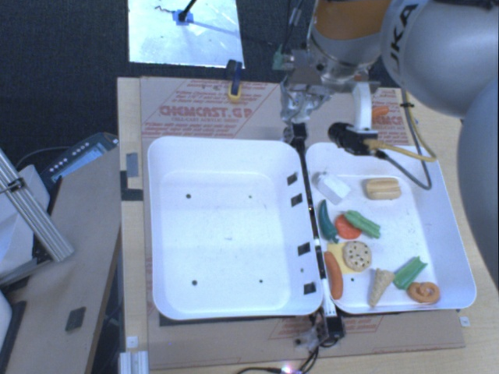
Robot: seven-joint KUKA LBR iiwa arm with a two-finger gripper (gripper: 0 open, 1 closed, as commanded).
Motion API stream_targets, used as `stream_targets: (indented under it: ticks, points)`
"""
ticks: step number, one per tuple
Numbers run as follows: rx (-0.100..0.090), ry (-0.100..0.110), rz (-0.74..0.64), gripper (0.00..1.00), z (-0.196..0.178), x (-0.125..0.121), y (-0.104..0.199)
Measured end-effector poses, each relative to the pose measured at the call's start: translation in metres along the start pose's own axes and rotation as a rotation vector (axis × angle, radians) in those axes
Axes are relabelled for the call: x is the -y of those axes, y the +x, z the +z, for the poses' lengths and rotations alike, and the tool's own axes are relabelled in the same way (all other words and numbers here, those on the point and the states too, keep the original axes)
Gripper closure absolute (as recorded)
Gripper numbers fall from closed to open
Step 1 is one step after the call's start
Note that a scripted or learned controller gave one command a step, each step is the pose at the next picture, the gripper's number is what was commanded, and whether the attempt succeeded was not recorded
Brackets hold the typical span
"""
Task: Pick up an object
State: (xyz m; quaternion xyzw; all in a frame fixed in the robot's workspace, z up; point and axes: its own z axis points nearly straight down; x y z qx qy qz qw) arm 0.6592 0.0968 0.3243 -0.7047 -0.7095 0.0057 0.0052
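Hovering hand above bins' far edge; bread roll well apart, right bin; finger state unclear.

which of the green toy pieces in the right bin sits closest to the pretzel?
The bright green piece near the bin's front right corner, just above the pretzel and beside the cone. The other green pieces and lie further back, by the tomato.

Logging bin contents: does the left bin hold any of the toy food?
No, the toy food, such as the cookie, lies in the right bin.
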Motion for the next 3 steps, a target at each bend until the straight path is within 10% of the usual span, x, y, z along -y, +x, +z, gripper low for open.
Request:
stream_targets:
  ticks: [1,3]
  points:
    - [-0.003,-0.021,-0.002,1.00,-0.037,-0.010,0.066]
    - [-0.004,-0.022,0.000,1.00,-0.142,0.012,0.103]
